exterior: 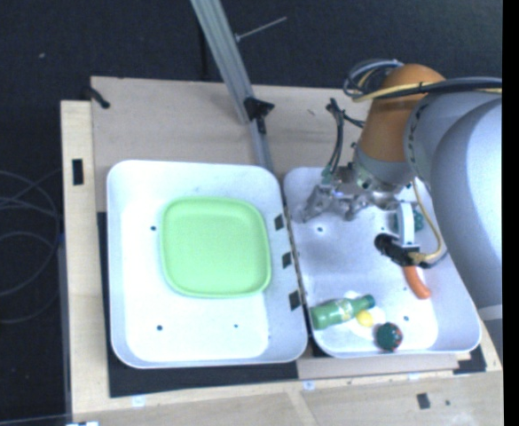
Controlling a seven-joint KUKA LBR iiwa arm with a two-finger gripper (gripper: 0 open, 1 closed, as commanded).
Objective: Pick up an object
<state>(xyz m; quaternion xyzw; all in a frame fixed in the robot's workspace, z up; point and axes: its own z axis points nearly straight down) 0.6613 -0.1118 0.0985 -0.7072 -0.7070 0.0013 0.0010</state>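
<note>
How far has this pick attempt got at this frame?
Done: the arm has reached over the right bin, gripper near its far left corner. In hand: nothing visible between the fingers. Left: the green bottle, yellow piece, green ball and orange item lie unlifted; the green plate sits in the left bin.

Two white bins [135, 264]; one green plate [215, 247]; one green bottle [339, 310]; one carrot [417, 282].

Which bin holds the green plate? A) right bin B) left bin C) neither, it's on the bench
B: the green plate lies flat in the left bin, while the green bottle sits in the right bin.
</note>
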